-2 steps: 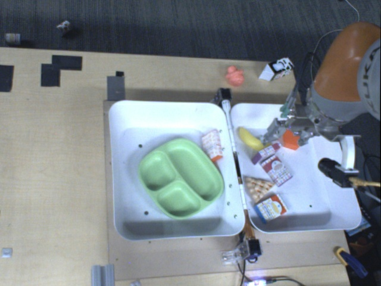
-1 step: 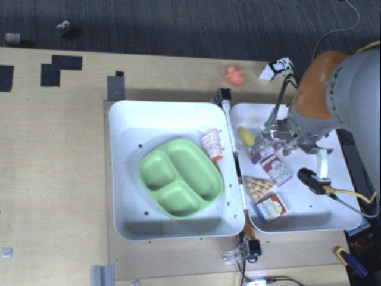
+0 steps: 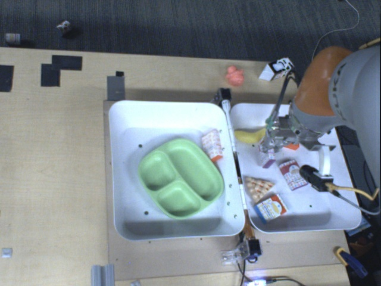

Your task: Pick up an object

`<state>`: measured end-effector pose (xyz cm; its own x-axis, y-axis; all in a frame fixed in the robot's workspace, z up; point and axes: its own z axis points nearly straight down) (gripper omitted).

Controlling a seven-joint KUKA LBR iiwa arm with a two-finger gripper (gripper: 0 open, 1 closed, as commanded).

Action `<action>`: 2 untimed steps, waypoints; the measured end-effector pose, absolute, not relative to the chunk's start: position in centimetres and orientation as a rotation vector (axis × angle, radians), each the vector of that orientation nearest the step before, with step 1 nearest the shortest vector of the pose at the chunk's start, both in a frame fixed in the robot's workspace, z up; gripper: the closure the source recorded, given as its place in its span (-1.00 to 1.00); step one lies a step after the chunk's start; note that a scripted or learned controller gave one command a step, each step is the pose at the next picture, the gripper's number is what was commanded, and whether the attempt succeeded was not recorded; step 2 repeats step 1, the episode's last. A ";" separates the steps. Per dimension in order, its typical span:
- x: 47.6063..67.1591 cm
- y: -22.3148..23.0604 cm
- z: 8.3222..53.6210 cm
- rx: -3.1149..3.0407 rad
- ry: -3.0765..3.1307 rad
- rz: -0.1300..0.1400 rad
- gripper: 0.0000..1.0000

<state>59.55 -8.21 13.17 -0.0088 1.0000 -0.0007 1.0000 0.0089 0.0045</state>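
Banana, one, lies far left in the right bin with one purple scrap, red card, waffle and carton. The left bin holds one green plate and one tube. The arm bends down from the right, its claw low beside the banana; clenched or released, I cannot tell.

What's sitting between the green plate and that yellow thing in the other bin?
In the camera view, a white-and-orange packet lies between the green plate and the yellow thing.

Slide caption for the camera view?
Gripper over the right bin beside a banana; green divided plate in the left bin.
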 end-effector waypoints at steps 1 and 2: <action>54.7 -4.0 20.3 2.214 2.227 0.005 1.00; 54.7 -4.0 20.3 2.214 2.227 0.005 1.00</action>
